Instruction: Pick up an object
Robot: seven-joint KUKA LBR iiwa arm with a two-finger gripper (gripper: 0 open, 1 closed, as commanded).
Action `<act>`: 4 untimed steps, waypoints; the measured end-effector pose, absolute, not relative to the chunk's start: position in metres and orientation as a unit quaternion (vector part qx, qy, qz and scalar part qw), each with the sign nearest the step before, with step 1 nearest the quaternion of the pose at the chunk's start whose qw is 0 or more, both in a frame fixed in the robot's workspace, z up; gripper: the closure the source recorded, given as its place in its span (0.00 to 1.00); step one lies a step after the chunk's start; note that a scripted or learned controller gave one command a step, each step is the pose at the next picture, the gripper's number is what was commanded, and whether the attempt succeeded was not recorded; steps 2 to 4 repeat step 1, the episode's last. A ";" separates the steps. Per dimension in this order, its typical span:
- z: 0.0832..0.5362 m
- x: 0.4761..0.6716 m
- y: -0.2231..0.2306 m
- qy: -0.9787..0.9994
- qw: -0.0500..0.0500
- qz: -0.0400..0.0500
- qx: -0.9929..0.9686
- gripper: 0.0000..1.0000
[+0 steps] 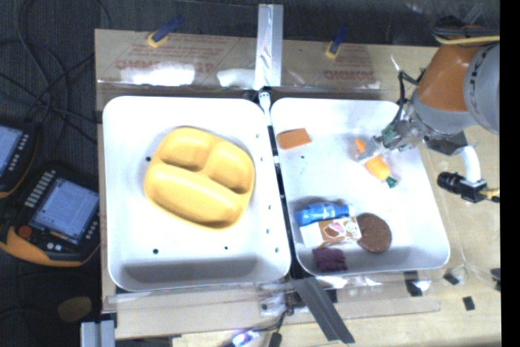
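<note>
- The arm (465, 89) is reaching in from the right, its orange band sitting above the far right corner of the right bin (422, 236).
- The gripper (396, 136) is hanging low over the upper right part of that bin, close to the bin's right wall.
- I cannot tell how the gripper's tips are standing, as they are blurring into the white of the bin.
- A small orange piece (360, 147) is lying just left of the gripper, and a yellow-orange piece (377, 167) is lying just below it; whether either is touching the gripper cannot be told.
- A tiny green bit (392, 182) is sitting just beside the yellow-orange piece, toward the bin's right wall.
- An orange block (293, 138) is resting in the upper left corner of the right bin, well apart from the gripper.
- Near the front of the right bin a blue tube (321, 214), a small carton (331, 232), a brown disc (374, 232) and a dark purple lump (329, 258) are crowding together.
- A big yellow cushion-like shape (200, 175) is lying in the middle of the left bin (130, 256).
- Two clips (163, 32) are sitting at the back of the bench behind the bins, blue and yellow in colour.
</note>
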State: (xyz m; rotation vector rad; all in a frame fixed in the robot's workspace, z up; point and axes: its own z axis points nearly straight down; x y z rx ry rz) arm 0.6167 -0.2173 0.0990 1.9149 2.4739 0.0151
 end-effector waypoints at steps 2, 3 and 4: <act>0.187 0.583 -0.152 0.803 -0.001 0.000 0.596 1.00; 0.187 0.583 -0.152 0.803 -0.001 0.000 0.596 1.00; 0.187 0.583 -0.152 0.803 -0.001 0.000 0.596 1.00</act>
